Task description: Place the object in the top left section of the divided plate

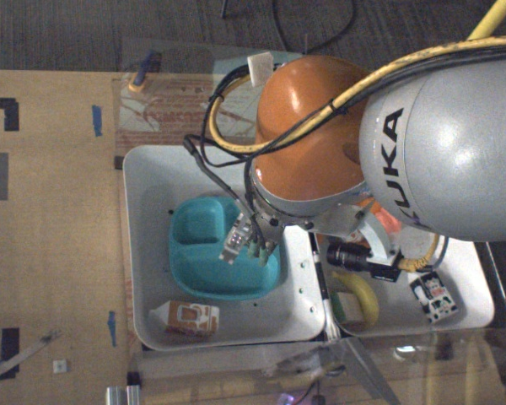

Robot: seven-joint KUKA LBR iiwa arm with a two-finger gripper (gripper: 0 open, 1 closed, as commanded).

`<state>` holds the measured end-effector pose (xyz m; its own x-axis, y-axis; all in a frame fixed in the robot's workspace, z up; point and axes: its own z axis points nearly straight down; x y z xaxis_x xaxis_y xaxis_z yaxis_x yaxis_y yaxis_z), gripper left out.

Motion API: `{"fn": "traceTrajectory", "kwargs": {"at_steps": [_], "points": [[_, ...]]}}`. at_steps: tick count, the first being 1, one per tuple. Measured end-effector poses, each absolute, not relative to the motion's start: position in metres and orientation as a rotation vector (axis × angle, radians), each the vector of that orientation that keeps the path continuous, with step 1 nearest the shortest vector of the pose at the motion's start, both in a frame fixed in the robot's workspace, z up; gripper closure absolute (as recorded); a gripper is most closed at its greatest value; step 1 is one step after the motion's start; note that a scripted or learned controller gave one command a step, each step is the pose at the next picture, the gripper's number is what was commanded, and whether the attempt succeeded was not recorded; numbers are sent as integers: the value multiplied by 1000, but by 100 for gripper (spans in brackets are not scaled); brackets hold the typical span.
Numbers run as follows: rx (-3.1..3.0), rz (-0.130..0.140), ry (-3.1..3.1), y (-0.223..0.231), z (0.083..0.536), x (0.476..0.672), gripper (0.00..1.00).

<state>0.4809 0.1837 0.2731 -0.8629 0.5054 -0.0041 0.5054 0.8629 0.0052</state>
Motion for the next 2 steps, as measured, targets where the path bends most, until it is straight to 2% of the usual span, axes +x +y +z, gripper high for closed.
{"fn": "traceTrajectory", "kwargs": {"at_steps": [1,2], "points": [[575,2,3088,180,159,479,100],[1102,-1,2944,136,145,479,100]]}}
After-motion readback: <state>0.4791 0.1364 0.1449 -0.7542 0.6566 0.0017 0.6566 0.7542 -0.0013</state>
